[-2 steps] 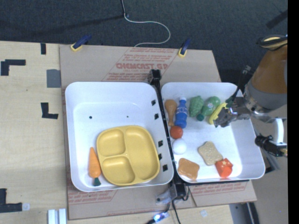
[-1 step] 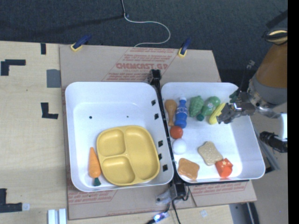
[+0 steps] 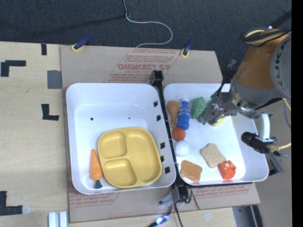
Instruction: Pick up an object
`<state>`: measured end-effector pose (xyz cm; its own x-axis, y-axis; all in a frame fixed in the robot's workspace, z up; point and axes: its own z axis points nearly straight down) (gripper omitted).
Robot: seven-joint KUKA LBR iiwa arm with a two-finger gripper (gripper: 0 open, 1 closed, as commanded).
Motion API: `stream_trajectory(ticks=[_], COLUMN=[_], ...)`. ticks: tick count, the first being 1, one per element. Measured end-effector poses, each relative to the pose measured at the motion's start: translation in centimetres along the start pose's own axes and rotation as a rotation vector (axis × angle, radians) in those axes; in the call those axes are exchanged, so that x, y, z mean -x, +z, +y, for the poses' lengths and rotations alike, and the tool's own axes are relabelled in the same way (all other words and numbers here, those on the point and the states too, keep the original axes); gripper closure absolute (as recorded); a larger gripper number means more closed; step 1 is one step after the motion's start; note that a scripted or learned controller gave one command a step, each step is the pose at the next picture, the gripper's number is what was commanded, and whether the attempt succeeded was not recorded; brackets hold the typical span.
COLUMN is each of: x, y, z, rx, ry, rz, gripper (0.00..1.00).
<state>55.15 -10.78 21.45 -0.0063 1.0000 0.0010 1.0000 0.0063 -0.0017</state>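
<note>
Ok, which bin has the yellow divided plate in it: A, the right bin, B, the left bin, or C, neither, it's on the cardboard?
B: the plate lies inside the left bin, with the carrot beside it.

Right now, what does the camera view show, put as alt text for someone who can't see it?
A grey and orange robot arm reaches from the right into the right bin, its gripper low beside a green toy and a blue bottle. Other toy foods lie there. The left bin holds a yellow divided plate and a toy carrot.
</note>
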Motion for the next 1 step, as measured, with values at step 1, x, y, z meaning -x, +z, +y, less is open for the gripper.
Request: stream_trajectory(ticks=[1], x=[-5.20], y=[-1.35], z=[1.49], rx=[0.001], ry=[0.000], rz=[0.000], gripper=[1.00])
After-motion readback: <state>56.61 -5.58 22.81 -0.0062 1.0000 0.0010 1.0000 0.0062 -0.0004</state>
